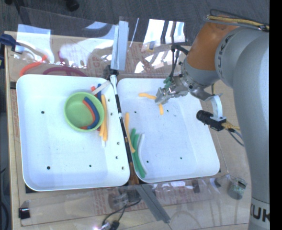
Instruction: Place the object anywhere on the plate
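Two orange sticks [147, 96] lie by the claw [161, 97], upper right bin; spread unclear; descend squarely, then carry to green plate [83, 111].

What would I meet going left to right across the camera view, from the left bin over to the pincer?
Left bin → green plate → green sticks along the right bin's left wall → orange stick → pincer.
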You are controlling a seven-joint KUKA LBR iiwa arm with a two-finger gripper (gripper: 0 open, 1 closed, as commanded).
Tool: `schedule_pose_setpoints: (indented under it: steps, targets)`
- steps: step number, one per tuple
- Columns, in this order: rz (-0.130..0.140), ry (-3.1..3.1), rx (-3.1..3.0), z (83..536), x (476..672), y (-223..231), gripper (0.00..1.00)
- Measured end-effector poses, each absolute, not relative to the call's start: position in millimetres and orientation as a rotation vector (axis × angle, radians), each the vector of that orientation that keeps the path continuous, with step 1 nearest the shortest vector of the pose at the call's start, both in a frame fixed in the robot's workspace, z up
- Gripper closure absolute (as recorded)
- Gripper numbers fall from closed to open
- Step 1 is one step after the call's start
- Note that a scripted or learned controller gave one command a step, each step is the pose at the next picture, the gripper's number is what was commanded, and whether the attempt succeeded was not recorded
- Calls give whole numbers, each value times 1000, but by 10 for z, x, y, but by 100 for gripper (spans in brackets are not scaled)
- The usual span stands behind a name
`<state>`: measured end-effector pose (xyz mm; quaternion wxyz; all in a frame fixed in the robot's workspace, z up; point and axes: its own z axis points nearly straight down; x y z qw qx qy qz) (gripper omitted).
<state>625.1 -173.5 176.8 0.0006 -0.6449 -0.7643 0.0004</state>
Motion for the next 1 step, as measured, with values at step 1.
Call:
schedule_pose_setpoints:
  steps: [1]
  targets:
    - [1,-2400,-2025,1769,6251,-1735,0]
